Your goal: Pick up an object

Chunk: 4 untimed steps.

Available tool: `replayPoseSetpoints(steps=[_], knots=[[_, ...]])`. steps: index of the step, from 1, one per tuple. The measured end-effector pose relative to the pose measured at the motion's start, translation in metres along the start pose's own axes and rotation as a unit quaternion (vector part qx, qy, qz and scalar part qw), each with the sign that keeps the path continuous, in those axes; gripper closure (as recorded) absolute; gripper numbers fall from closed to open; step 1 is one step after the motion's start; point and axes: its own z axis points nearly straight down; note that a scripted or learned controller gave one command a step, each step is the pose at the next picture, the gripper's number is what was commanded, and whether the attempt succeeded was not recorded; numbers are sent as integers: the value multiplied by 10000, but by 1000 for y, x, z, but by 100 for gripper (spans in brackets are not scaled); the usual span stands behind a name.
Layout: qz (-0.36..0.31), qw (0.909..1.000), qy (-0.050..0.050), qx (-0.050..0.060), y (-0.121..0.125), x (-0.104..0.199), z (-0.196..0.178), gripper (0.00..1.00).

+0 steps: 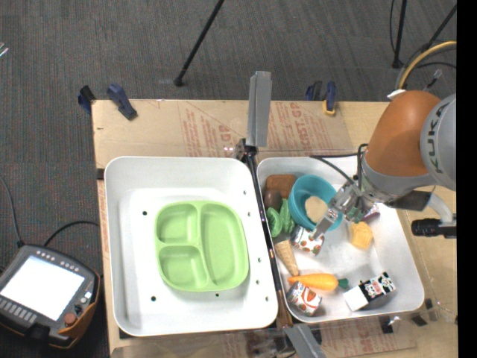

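Observation:
My gripper point(325, 227) reaches down and left into the right bin point(396, 256), its tip right at a small red-and-white can point(306, 242) and next to the rim of a teal bowl point(307, 198). Around it lie a yellow-orange chunk point(361, 235), an orange carrot point(319, 282), a tan cone point(287, 257), a second red-and-white can point(304, 298), a black-and-white carton point(370, 291), a green piece point(279, 221) and a brown item point(280, 184). Nothing is visibly lifted off the bin floor.
The left bin point(123, 200) holds a green divided plate point(201, 245). A grey upright post point(259, 110) stands at the back between the bins. A handheld pendant point(41, 293) lies on the floor at lower left.

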Motion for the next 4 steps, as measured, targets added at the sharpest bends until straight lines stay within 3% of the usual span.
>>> replayPoseSetpoints(steps=[1, 2, 3, 4], knots=[[269, 9996, -66, -34, 45, 1, 34, 0], [1049, 9945, -1, -1, 21, 24, 46, 0], [1646, 9864, 12, 9, -36, 83, 48, 0], [1773, 9842, -11, -9, 27, 14, 22, 0]])
